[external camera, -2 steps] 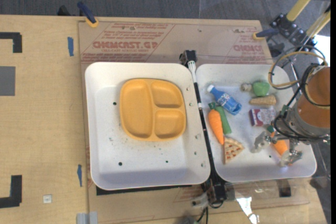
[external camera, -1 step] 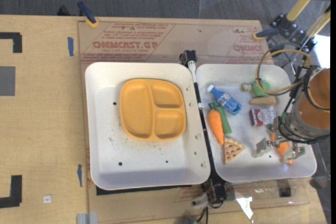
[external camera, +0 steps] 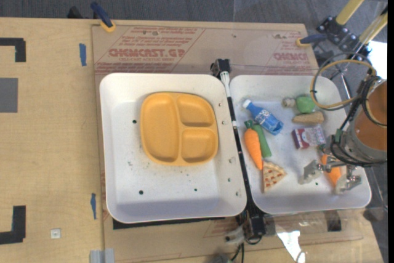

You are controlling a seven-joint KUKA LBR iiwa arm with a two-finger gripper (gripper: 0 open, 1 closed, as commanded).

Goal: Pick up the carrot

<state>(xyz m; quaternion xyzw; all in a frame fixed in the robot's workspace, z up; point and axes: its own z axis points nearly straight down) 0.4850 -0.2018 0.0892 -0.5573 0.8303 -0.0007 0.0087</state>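
Observation:
The carrot [external camera: 253, 147], orange with a green top, lies at the left side of the right bin [external camera: 360, 197], pointing toward the near edge. My gripper [external camera: 330, 176] is low over the bin's near right corner, far to the right of the carrot. Its fingers [external camera: 310, 170] stand open, with a small orange item [external camera: 333, 175] in the gap between them; neither finger visibly presses on it. Nothing touches the carrot except a green piece [external camera: 265, 142] lying along its right side.
A blue bottle [external camera: 263, 117] lies just behind the carrot and a pizza slice [external camera: 273, 175] just in front. A green and tan item [external camera: 304, 104] and a red-white packet [external camera: 308, 137] sit mid-bin. The left bin [external camera: 117, 151] holds a yellow divided plate [external camera: 179, 128].

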